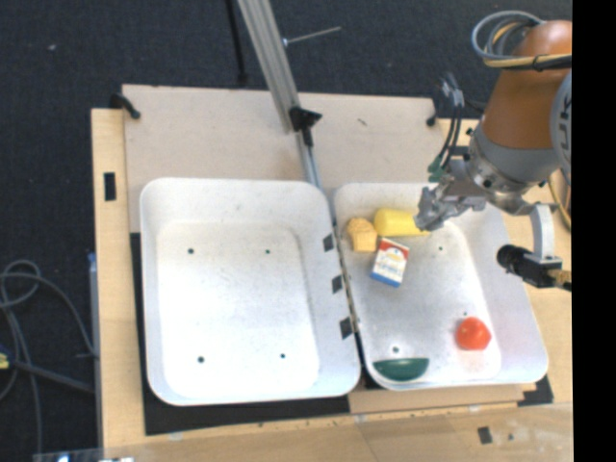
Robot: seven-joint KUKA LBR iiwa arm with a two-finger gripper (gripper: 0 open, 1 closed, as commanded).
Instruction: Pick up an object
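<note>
In the right bin (500, 354) lie a yellow block (393, 222), a small tan piece (361, 233), a red, white and blue carton (389, 262), a red ball (473, 334) and a dark green bowl (401, 367). My gripper (430, 214) hangs over the back of this bin, right beside the yellow block's right end. The view is too small to tell how its tips stand, or whether they touch the block.
The left bin (164, 258) sits beside the right one, with black clips along the shared edge. A slanted aluminium post (274, 61) rises behind the bins. Cables (29, 301) lie on the dark floor to the left.
</note>
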